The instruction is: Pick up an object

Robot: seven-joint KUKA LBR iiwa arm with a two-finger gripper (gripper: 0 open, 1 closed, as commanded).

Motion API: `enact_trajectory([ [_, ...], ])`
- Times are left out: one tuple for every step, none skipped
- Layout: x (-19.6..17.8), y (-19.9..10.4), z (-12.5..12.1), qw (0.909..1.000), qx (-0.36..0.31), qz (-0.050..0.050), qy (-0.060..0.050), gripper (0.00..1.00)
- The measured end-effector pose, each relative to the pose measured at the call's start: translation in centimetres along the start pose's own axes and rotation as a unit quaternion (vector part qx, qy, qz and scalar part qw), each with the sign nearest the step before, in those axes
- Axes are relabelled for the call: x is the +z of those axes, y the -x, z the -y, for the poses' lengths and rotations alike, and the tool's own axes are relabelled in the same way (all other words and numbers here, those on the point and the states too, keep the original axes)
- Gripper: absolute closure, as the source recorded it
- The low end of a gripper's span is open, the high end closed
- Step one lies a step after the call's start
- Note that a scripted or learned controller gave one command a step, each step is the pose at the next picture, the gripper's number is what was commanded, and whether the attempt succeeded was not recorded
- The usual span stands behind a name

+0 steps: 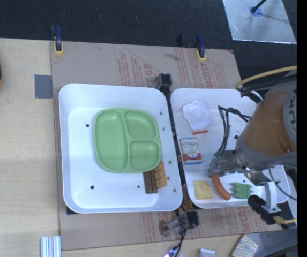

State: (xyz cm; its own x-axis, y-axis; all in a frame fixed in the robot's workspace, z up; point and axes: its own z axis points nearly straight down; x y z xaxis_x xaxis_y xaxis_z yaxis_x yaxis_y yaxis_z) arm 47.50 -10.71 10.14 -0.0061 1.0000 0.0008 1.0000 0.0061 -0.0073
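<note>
The arm [266,130], its orange band uppermost, rises closest to the lens and hangs over the right bin [181,98], so the jaws [223,167] sit low in that bin, just above the toy sausage [221,187]; I cannot tell how far apart they stand, nor whether anything is between them. The sausage lies near the bin's front edge, between a pale yellow cheese-like block [202,189] and a green leafy piece [241,189]. It looks like smooth moulded plastic, light and stiff, round in section and likely to slip or roll, so a grip across its middle seems safest. Farther back lie a small printed carton [190,150], flat-sided and probably the easiest to pinch across its narrow width, and a crumpled white piece [196,114] that seems soft. In the left bin [70,143] rests a matte green divided plate [126,140], with a brown ridged block [155,179] touching its front edge.
</note>
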Motion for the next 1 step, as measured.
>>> enact_trajectory([
  [-9.70,-10.87,-9.70,0.9999,-0.004,0.000,0.010,1.00],
])
